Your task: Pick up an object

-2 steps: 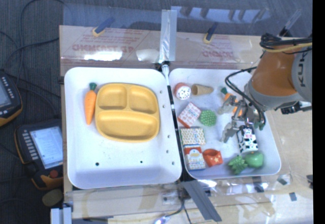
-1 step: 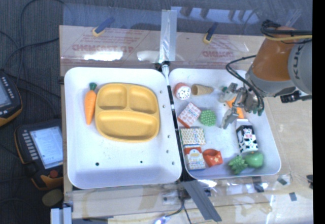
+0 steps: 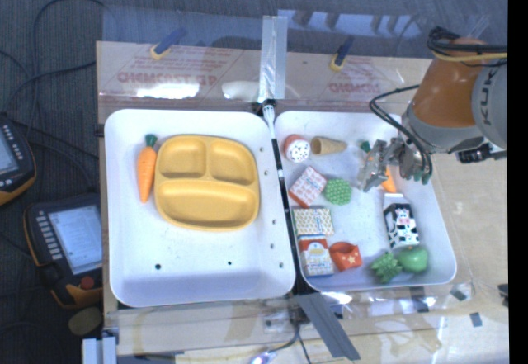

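Two bins lie side by side under you: the left bin (image 3: 124,271) has a yellow divided plate (image 3: 206,181) with a toy carrot (image 3: 147,172) just beside it at its 9 o'clock, and the right bin (image 3: 363,280) carries the clutter you are choosing from. The arm (image 3: 450,102) reaches in from 3 o'clock, and the gripper (image 3: 381,166) is low over the upper part of the right bin, at about 1 o'clock from that bin's centre.

You cannot tell from this slant whether the tool is apart or together; a small orange piece (image 3: 388,183) shows right at its tip, but whether it sits between the tips or merely beside them is unclear. So treat the step in hand as the approach or the closing on a target, not a completed grasp.

Near the tool you have a green knobbly ball (image 3: 337,191) at its 8 o'clock, a cone (image 3: 328,146) at its 10 o'clock, and a black-and-white carton (image 3: 401,224) at its 5 o'clock. Further down sit a patterned box (image 3: 313,222), a red star piece (image 3: 345,255) and green vegetables (image 3: 403,263).

Your next move, by my reading, calls for a firm close on the orange piece, then a straight lift clear of the bin wall at 3 o'clock, and a check that something actually rises with the tool.
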